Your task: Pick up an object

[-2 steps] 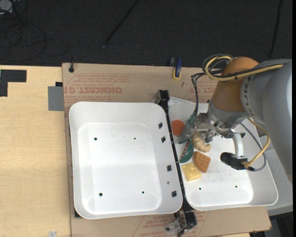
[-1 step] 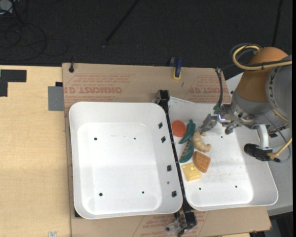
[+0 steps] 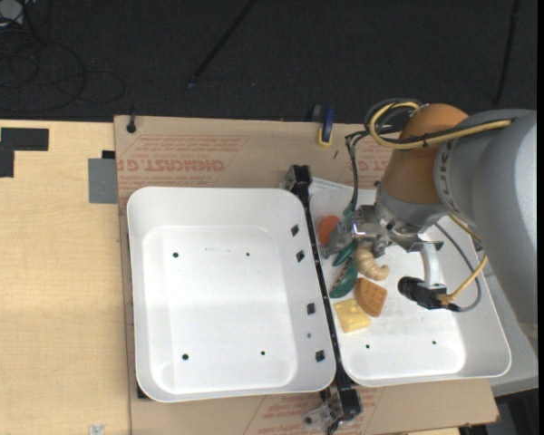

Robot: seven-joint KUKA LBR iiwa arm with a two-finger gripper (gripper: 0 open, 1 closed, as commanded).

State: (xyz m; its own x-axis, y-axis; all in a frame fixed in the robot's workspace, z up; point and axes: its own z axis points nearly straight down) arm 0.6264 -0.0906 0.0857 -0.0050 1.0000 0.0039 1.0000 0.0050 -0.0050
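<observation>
gripper (image 3: 361, 232) low over right bin (image 3: 453, 356), among small-item cluster by left wall; finger state: cannot tell. orange waffle-like piece (image 3: 373, 296), yellow block (image 3: 350, 315), cream knobby piece (image 3: 372, 263), red piece (image 3: 329, 228), teal piece (image 3: 344, 285) packed together there. left bin (image 3: 218, 293) alongside.

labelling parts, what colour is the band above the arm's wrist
Orange, on the band above the wrist; camera view shows it best.

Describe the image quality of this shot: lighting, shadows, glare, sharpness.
Camera view: even overhead light; the left bin floor is bright, near washed out, with soft shadow along its walls. The floor beyond the bench is dark. The arm casts faint shadow in the right bin. Small items beside the hand look soft, hard to identify.
</observation>
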